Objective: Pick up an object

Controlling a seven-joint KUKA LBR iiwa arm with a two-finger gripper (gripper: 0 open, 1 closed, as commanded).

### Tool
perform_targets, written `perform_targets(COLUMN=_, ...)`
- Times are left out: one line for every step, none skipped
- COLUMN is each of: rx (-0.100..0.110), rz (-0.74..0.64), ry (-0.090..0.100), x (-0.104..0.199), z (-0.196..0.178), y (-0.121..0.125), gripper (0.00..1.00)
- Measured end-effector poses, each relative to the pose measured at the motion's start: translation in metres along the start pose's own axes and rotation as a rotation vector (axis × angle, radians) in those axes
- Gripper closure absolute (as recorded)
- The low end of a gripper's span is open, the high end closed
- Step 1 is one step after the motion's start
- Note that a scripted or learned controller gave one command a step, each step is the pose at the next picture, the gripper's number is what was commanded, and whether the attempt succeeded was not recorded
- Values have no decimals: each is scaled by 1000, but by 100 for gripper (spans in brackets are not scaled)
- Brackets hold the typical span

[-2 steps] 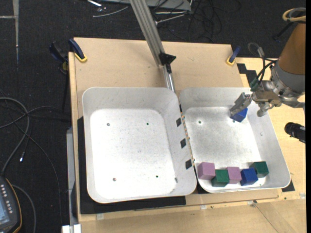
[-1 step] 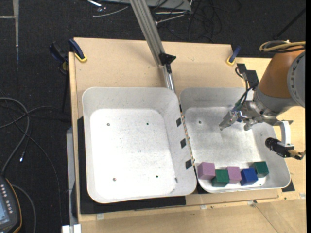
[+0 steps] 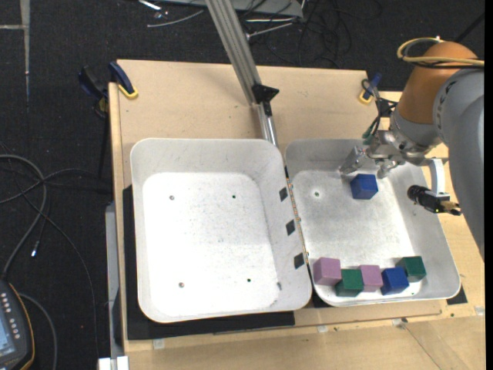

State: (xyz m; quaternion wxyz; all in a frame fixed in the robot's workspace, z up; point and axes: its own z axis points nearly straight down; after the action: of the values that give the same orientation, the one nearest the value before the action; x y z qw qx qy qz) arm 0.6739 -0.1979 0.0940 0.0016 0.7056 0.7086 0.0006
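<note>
Wooden surface [image 3: 200,106] held 2 bins; blue cube [image 3: 363,186] sat in right bin [image 3: 339,230], just under gripper [image 3: 370,162]. Jaws' state: can't tell. Best approach: center over cube, descend straight, then close

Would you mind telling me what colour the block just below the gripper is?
Blue. The block sits just under the gripper in the camera view.

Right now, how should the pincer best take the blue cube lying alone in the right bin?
Grip the lone blue cube across two opposite flat sides, coming from above. It has open floor all around, and the pincer is just above it.
</note>
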Motion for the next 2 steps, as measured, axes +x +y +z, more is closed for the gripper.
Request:
perform_targets(rx=6, rz=4, ry=2, x=25, z=-2, y=-32, gripper=0)
perform_targets(rx=1, rz=3, ry=0, x=24, z=-12, y=-30, gripper=100)
